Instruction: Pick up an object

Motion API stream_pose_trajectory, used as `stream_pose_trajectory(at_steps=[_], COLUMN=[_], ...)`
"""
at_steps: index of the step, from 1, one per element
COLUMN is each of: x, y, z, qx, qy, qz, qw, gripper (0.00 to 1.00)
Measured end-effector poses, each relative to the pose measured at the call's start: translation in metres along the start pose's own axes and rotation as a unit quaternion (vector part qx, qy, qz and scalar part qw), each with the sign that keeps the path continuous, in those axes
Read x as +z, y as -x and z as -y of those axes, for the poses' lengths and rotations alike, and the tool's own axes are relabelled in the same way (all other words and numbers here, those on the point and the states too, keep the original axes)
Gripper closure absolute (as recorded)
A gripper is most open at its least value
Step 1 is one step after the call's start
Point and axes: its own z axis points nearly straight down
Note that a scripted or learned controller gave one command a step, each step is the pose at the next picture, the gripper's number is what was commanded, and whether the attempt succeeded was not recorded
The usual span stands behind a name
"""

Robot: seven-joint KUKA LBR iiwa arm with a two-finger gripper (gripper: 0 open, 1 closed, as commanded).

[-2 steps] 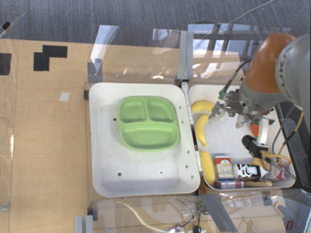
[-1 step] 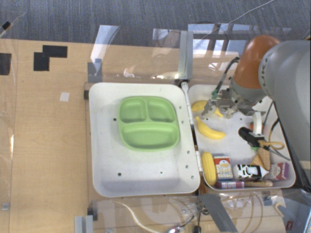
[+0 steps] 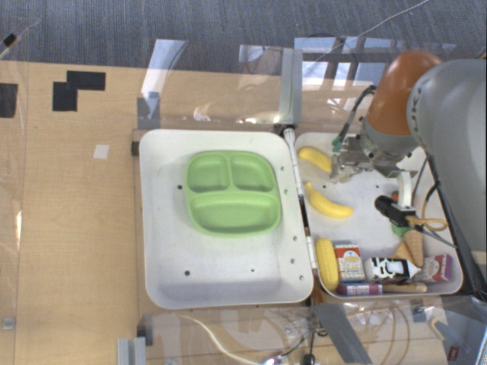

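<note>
The gripper (image 3: 344,167) hangs low in the right bin (image 3: 364,204), towards its far left corner. From where I stand I can't tell whether it is open or closed, as the wrist above covers it. Nothing looks lifted yet, so I'd say the pick is yet to be made.

The closest candidate is a banana (image 3: 314,158) lying just beside the gripper on the bin floor. A second banana (image 3: 329,204) lies near the left wall. An ear of corn (image 3: 326,263), a small red box (image 3: 348,263) and a black-and-white carton (image 3: 389,268) sit along the near edge. The green divided plate (image 3: 230,192) sits alone in the left bin (image 3: 163,272).

The arm hides the right bin's far right corner, and the clutter along the near edge overlaps too much to sort out.
</note>
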Motion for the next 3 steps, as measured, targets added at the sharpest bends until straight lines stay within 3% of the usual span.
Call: stream_pose_trajectory(at_steps=[1, 2, 3], x=[0.000, 0.009, 0.005], y=[0.000, 0.013, 0.005], z=[0.000, 0.061, 0.028], qx=[0.000, 0.096, 0.056], qy=[0.000, 0.007, -0.002], qz=[0.000, 0.000, 0.000], qw=[1.0000, 0.9953, 0.9984], gripper=[0.00, 0.00, 0.00])
